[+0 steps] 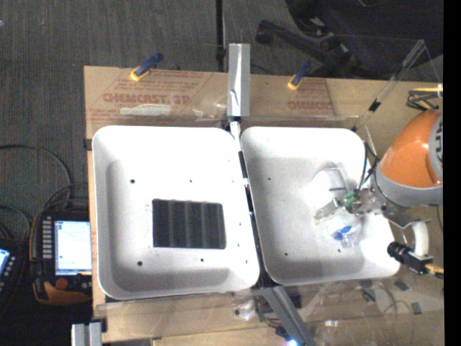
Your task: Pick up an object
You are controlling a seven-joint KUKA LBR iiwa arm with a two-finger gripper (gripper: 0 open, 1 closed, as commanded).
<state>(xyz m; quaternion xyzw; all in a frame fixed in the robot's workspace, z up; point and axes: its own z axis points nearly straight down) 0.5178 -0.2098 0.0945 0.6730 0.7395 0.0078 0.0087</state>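
Observation:
A black ribbed rectangular pad lies flat in the middle of the left bin. My gripper hangs over the right bin, near its right side, on the grey arm with the orange band. Its two pale translucent fingers point left and stand apart, so it is open with nothing between them. A small clear object with a blue spot lies on the bin floor just below and to the right of the fingers, apart from them.
A raised rim between the bins divides them. A black cable end hangs off the arm by the right bin's lower right corner. Blue and yellow clamps hold the board behind the bins.

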